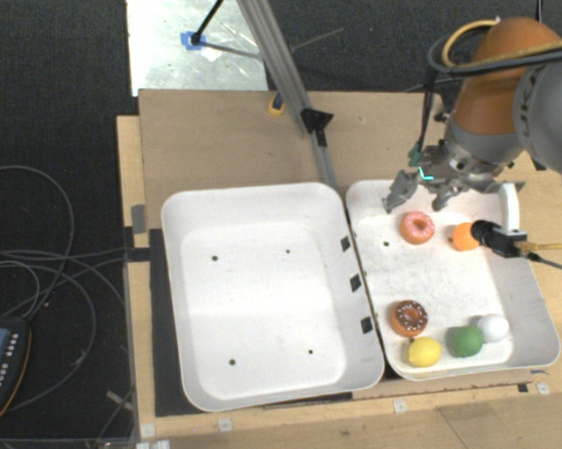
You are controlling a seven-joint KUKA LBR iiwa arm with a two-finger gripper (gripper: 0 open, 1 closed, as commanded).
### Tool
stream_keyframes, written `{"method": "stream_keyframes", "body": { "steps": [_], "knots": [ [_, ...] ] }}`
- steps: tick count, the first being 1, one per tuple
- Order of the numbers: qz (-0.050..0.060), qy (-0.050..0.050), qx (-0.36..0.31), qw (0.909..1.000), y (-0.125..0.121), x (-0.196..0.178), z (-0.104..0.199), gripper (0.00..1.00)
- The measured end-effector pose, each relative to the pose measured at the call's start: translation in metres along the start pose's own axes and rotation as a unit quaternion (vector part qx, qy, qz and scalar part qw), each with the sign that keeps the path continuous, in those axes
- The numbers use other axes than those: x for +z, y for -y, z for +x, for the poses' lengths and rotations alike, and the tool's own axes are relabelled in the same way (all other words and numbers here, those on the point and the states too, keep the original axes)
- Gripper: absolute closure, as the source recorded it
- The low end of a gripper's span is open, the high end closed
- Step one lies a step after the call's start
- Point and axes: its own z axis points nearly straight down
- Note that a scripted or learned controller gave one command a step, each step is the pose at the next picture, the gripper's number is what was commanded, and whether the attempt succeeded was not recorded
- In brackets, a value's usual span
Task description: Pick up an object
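Here's the brown desk [221, 138] carrying two white bins: the left bin [261, 294] beside the right bin [451, 281], which holds all the pieces. The grey arm [507, 88] leans in from the right, its claw [417, 196] hovering over that bin's far end, fingers spread apart and gripping nothing. Just below it lies the pink donut [417, 228], an orange ball [464, 237] alongside. Near the front edge: chocolate donut [409, 317], green ball [466, 340], yellow lemon [424, 352], white ball [494, 328].

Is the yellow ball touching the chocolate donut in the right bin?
Cannot tell. In the camera view the yellow ball lies just below the chocolate donut, and their edges seem to meet, with no plain gap or contact.
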Motion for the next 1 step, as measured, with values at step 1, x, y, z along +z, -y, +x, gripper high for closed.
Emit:
{"method": "stream_keyframes", "body": {
  "steps": [1],
  "knots": [
    [-0.002,0.000,0.000,1.0000,-0.0008,-0.0024,-0.0002,0.00]
  ]
}}
